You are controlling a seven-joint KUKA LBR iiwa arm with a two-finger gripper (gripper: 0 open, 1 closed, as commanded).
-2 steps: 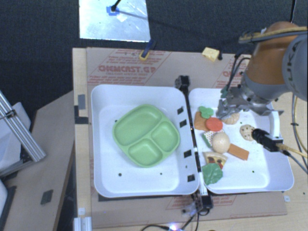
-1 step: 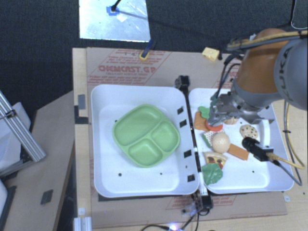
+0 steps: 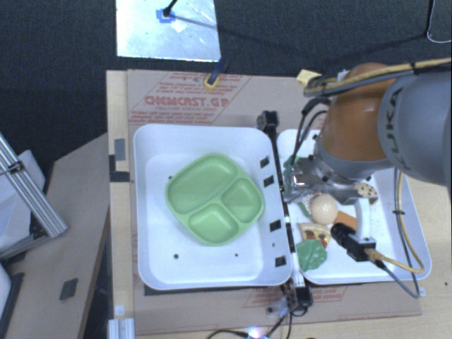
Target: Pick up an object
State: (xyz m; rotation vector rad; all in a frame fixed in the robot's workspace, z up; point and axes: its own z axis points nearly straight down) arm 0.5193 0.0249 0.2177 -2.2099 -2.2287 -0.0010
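Observation:
My gripper [image 3: 299, 180] is low over the left part of the right bin [image 3: 417, 249], under the grey and orange wrist that covers much of that bin. Just in front of it lies a beige egg-shaped object [image 3: 323, 208]. An orange piece [image 3: 344, 219] sits to the right of the egg. A small brown and yellow item [image 3: 314, 233] and a green leafy item [image 3: 311, 256] lie nearer the front edge. A white spotted object [image 3: 366, 189] peeks out beside the wrist. Nothing can be seen held.
The left bin [image 3: 152, 260] holds a green divided plate [image 3: 214, 198] in its middle. A row of black clips [image 3: 272, 182] runs along the wall between the bins. The bins rest on cardboard [image 3: 183, 97], with a shiny sheet [image 3: 167, 20] behind.

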